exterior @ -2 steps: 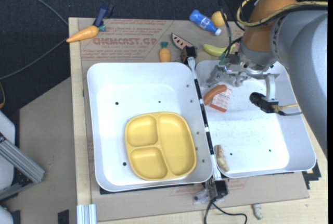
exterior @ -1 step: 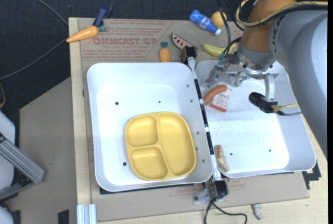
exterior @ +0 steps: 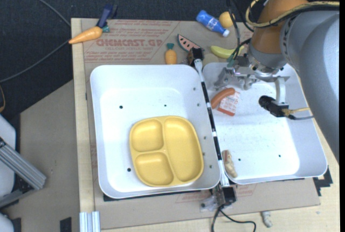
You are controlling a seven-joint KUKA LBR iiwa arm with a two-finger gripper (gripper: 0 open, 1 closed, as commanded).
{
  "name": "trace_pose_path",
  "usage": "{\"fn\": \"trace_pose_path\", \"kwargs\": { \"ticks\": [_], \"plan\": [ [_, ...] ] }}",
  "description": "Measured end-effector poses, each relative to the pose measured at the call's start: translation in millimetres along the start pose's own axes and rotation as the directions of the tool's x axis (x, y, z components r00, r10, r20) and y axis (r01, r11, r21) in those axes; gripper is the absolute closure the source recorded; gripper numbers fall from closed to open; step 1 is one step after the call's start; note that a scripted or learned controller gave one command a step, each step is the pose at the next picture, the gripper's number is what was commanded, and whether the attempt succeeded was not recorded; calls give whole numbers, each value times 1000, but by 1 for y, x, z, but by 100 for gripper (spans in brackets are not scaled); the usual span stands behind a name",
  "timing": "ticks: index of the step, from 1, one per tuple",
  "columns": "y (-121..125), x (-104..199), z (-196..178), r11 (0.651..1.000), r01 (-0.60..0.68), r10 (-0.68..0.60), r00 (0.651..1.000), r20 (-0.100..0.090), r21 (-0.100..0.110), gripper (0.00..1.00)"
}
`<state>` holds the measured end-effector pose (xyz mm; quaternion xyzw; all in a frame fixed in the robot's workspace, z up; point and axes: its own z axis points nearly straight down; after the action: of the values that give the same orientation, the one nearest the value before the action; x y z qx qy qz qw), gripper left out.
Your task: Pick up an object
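End effector (exterior: 235, 75) hangs low at the far side of the right bin (exterior: 280, 163), just above an orange-and-white sausage packet (exterior: 225, 101); whether it is released or clenched, I cannot tell from here. This looks like the approach step, with nothing lifted yet. Next it would need to drop squarely onto the packet and close. Beyond the bin, a banana (exterior: 222, 52) lies on the counter (exterior: 59, 123).

Bench, cardboard-topped, tan (exterior: 135, 42): two shallow white plastic bins (exterior: 108, 96) side by side; toy orange carrot (exterior: 86, 35) at 11 o'clock; blue plastic bottle (exterior: 211, 22) at 1 o'clock.
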<state>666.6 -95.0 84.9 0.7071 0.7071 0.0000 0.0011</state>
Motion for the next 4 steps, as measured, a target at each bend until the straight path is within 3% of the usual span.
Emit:
{"fn": "trace_pose_path", "kwargs": {
  "ticks": [1,2,3,4],
  "plan": [
    [0,-2,0,1000,0,0,1000,0,0,0],
    [1,-2,-11,1000,0,0,1000,1,-3,100],
    [1,-2,-10,1000,0,0,1000,1,-3,0],
    [0,0,0,1000,0,0,1000,-1,3,0]
  ]
}}
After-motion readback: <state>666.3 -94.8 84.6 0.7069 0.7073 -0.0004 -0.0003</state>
